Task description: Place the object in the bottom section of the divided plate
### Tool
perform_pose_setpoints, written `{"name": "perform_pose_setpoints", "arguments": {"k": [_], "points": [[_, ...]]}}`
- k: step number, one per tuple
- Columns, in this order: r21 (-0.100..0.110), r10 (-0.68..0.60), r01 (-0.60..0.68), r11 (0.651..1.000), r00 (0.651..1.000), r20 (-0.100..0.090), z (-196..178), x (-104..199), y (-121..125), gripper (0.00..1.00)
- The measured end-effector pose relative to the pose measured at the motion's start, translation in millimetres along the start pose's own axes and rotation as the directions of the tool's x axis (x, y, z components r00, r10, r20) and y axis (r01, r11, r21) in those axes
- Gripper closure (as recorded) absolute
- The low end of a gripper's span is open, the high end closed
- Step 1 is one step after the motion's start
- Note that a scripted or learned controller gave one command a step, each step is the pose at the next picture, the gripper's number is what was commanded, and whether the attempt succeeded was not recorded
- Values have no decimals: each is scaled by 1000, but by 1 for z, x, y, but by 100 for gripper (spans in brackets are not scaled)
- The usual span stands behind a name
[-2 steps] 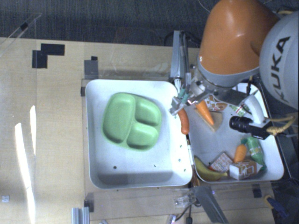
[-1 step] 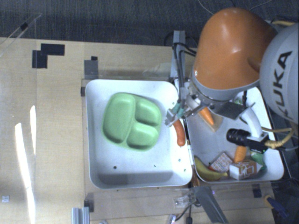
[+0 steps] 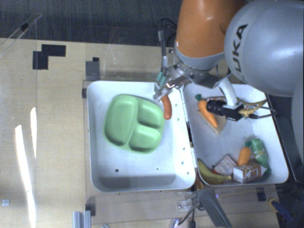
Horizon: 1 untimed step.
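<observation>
A green divided plate lies in the left bin. It has one long section on its left and two smaller ones on its right. My gripper hangs over the bin's far right corner, just past the plate's upper right edge. It is shut on the top end of a small orange-red sausage, which hangs down from the fingers beside the plate's rim. The lower end of the sausage is close to the bin wall.
The right bin holds a carrot at its far left, a banana at the near left, two small boxes, a little carrot and a green item. The arm's bulk covers the far right.
</observation>
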State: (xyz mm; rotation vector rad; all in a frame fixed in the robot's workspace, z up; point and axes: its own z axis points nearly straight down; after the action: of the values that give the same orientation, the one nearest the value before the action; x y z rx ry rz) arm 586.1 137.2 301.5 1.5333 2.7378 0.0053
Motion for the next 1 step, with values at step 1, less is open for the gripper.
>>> {"name": "perform_pose_setpoints", "arguments": {"k": [1], "points": [[-2, -116, 116, 993, 993, 0, -23, 18, -45, 100]]}}
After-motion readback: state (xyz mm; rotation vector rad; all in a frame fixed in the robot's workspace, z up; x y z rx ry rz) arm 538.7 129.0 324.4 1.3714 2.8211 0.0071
